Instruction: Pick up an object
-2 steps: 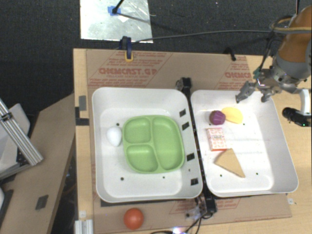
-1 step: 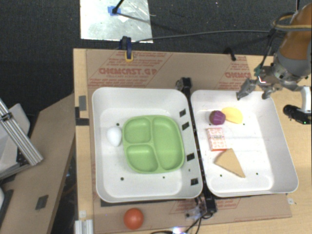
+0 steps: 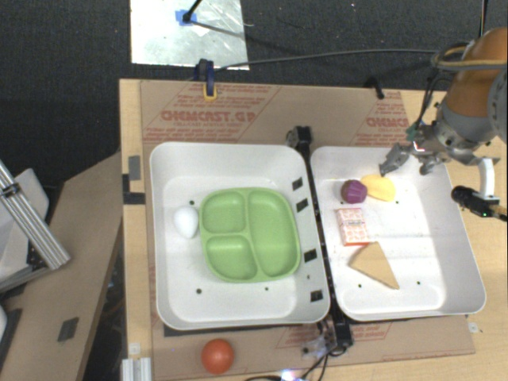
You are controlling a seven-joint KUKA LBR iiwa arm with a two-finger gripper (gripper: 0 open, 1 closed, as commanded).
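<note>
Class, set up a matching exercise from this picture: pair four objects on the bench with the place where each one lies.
Objects:
1. white egg
2. orange ball
3. purple ball
4. tan wedge

Places:
A. right bin, beside the yellow object
B. on the board in front of the bins
C. left bin, beside the green tray
D. right bin, near its front

Pairs: 1-C, 2-B, 3-A, 4-D

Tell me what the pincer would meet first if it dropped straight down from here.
Probably the bare floor of the right bin, near its far edge. The pincer hangs just beyond the yellow fruit, which it might graze; depth is unclear.
</note>
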